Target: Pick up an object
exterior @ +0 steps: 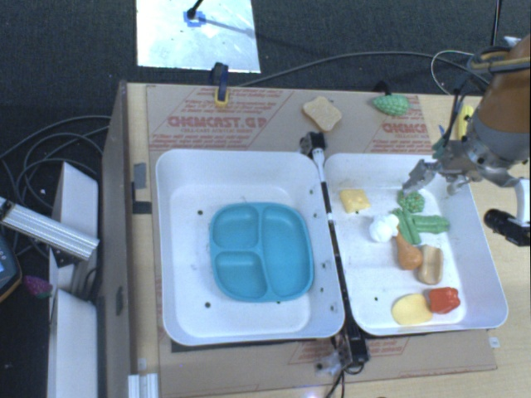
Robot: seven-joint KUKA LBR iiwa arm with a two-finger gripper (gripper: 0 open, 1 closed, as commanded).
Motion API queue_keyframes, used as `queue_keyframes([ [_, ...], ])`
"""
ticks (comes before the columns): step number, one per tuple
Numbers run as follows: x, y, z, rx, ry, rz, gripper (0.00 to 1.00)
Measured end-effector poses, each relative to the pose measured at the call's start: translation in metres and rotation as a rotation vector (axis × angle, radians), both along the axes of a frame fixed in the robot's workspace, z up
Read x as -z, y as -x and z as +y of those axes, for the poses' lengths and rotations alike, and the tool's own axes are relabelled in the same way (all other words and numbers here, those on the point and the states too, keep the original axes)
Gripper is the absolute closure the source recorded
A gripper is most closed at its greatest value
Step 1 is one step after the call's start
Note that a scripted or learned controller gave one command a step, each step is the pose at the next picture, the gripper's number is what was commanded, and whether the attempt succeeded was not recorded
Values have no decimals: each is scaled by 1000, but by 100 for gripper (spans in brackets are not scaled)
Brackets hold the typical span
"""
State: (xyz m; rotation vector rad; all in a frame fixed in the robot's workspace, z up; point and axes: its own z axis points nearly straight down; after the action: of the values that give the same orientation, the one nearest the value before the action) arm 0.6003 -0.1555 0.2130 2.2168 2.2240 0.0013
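The right bin (489, 305) holds several toy foods: a yellow block (355, 200), a white piece (383, 228), a green broccoli head (410, 199), a green pod (426, 222), an orange carrot (406, 252), a tan piece (431, 264), a red pepper (445, 299) and a yellow lemon (411, 308). My gripper (436, 177) hangs over the bin's far right part, just above and right of the broccoli. Its two fingers are spread, one fingertip (416, 175) toward the broccoli, and nothing sits between them.
The left bin (178, 222) carries a blue divided plate (261, 251). On the cardboard behind the bins lie a bread slice (322, 113) and a green toy (391, 104). A clamp (220, 83) stands at the back edge. Cables run along the left floor.
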Motion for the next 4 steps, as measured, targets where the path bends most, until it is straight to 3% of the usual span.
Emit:
queue_keyframes([
  [1,124,3,10,0,4,-11,0],
  [2,123,33,0,0,3,-14,0],
  [3,124,48,-15,0,2,-12,0],
  [4,128,71,4,2,0,0,0],
])
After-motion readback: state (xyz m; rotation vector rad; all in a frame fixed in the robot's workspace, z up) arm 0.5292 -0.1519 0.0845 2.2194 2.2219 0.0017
